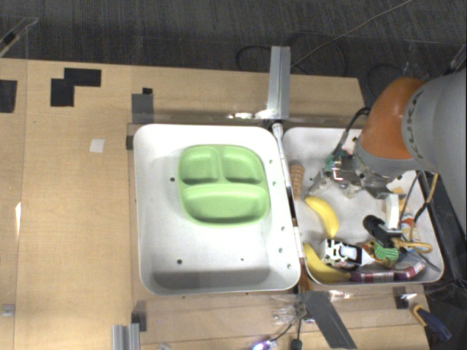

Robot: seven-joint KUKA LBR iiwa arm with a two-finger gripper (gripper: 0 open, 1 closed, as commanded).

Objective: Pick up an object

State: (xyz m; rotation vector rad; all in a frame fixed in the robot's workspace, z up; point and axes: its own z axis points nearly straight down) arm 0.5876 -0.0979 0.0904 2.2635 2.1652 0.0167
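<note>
A curved yellow banana point(323, 215) lies in the right white bin point(436, 257), another yellow banana point(321, 267) at its six o'clock. The gripper point(343, 172) hovers at its one o'clock; its grip cannot be told. A green divided plastic tray point(222, 183) sits in the left white bin point(157, 217).

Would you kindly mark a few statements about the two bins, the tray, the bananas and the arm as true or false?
1. The green tray lies in the left bin. True.
2. The tray has three compartments. True.
3. The bananas are in the left bin. False: both lie in the right bin, one near the middle and one at its near edge.
4. The arm reaches over the left bin. False: it is over the right bin.
5. Food sits in the tray's compartments. False: they show bare green.
</note>
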